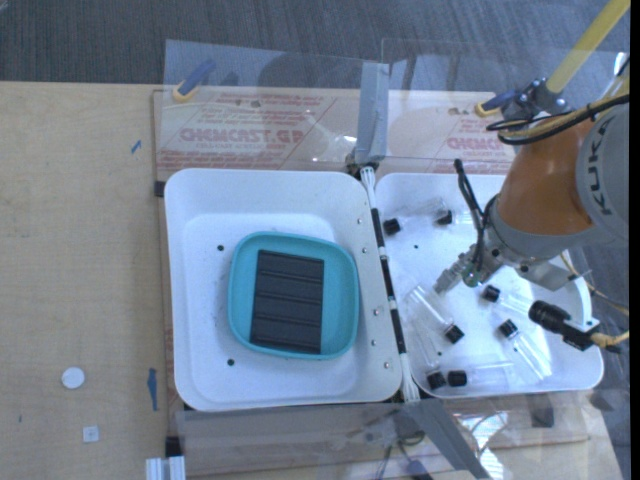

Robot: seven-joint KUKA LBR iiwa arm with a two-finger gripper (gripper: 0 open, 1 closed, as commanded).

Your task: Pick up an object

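While the tool point(458, 274) hangs low, grip state unreadable, a black piece point(453, 334) lies just below it.

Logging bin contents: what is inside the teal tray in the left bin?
The teal tray holds one dark, ribbed rectangular block lying flat and covering most of its floor. Whatever lies beneath that block is covered and cannot be seen.

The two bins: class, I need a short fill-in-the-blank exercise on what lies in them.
1. The teal tray lies in the ____ bin.
2. On the tray rests a ____ slab.
3. The gripper hangs over the ____ bin.
4. Small black pieces lie scattered in the ____ bin.

Missing words: left; black; right; right
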